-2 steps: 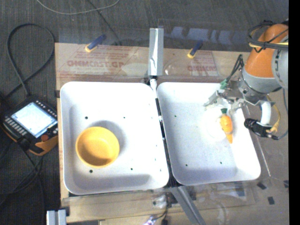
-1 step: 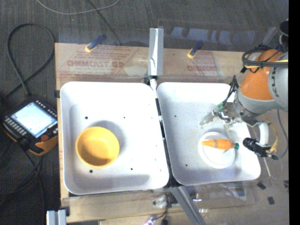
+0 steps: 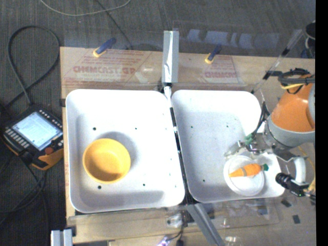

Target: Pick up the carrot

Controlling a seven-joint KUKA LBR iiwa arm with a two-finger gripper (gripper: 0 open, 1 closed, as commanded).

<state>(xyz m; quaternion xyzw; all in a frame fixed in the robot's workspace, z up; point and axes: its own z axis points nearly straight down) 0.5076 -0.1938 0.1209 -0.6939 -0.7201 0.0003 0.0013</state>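
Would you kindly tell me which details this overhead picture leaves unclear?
- Gripper: its state, hidden beneath the grey arm's wrist.
- Small orange carrot in the white round dish: too small to judge contact with anything.
- Arm's base: cut off by the right edge.

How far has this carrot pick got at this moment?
Done: the arm has reached the right bin, with the gripper just above the carrot. In hand: nothing visibly; the carrot lies in a small white bowl. Left: grasping and lifting. The yellow bowl sits in the left bin.
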